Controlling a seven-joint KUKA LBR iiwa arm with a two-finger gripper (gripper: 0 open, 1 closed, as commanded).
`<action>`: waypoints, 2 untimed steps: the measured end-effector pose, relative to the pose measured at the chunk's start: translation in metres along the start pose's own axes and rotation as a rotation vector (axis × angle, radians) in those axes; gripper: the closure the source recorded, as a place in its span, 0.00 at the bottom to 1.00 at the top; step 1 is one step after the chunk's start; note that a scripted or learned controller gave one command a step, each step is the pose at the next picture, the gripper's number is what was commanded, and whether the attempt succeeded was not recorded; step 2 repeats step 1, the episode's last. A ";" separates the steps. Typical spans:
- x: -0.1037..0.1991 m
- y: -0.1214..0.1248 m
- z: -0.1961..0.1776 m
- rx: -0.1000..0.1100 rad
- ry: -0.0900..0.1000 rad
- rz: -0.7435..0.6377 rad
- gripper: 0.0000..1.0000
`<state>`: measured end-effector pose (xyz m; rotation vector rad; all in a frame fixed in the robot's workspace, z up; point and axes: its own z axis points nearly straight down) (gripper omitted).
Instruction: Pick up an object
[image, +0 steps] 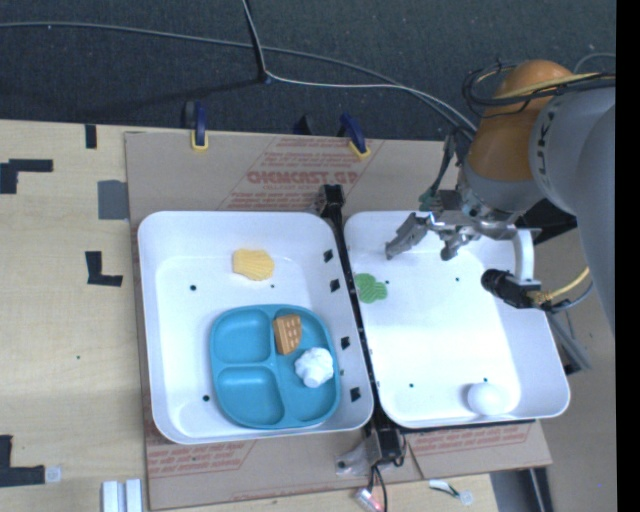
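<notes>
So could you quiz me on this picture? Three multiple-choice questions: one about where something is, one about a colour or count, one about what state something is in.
1. Where is the green object?
A. in the right bin, near the divider
B. on the blue tray
C. on the cardboard

2. How many items lie on the blue tray?
A. none
B. two
C. four

3. What is the tool doing?
A. hovering open with nothing between its fingers
B. gripping the white ball
C. holding the yellow piece

Answers: 1 A, it sits by the right bin's left wall. 2 B, a waffle-like piece and a white lump. 3 A, its fingers are spread with nothing between them.
</notes>
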<state>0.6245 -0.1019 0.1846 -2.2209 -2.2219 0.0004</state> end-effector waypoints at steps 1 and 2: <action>0.050 -0.020 -0.089 -0.008 0.001 -0.004 0.00; 0.050 -0.020 -0.089 -0.008 0.001 -0.004 0.00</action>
